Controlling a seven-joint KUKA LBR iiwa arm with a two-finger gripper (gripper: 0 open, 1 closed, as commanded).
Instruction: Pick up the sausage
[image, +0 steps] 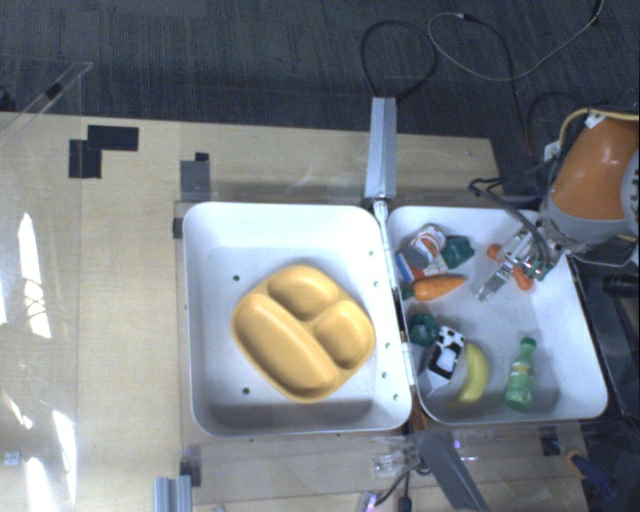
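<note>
1. Progress judged as mid-attempt: reach made, lift not yet done.
2. Small orange-red sausage (524, 279) apparently lying on the floor of the right shallow white bin (590, 395), near its upper right corner, showing as two reddish ends either side of the jaws; hard to be sure at this size.
3. Grey arm with orange band (590, 180) reaching in from the right, jaws low over that spot.
4. Cannot tell whether jaws open or closed, nor whether anything is gripped.
5. Close by but apart: orange plastic carrot (438, 288) to the left; yellow banana (475, 372) and green bottle (520, 372) lower in the same bin.
6. Left to do, by this reckoning: close firmly on the sausage and raise it clear of the bin.
</note>
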